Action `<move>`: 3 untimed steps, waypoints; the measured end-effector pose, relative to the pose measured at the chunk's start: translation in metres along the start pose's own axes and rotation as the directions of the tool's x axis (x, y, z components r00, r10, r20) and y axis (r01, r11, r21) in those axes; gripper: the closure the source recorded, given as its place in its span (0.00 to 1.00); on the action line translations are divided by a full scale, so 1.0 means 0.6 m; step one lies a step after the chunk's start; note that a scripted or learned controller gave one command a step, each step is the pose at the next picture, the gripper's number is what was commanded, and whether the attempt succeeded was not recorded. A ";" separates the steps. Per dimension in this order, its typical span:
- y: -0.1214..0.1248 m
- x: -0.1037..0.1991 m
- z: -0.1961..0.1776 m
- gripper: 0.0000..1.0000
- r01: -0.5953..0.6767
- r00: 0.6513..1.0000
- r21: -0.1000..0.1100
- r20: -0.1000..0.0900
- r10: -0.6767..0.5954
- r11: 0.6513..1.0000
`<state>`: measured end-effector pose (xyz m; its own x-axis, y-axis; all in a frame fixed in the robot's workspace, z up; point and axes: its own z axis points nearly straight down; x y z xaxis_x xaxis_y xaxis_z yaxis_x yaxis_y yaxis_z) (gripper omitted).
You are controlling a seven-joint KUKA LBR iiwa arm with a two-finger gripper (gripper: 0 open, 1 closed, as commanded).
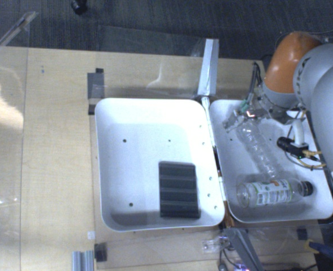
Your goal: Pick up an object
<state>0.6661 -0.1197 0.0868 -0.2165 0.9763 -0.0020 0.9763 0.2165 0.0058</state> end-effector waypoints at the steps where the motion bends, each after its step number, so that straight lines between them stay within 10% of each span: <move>1: 0.005 -0.018 -0.002 0.00 -0.198 0.980 -0.003 0.000 0.198 0.980; 3: -0.159 0.053 -0.009 0.00 0.058 0.998 -0.012 0.004 -0.058 0.998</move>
<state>0.5658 -0.1093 0.0914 -0.2731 0.9620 -0.0062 0.9618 0.2732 0.0180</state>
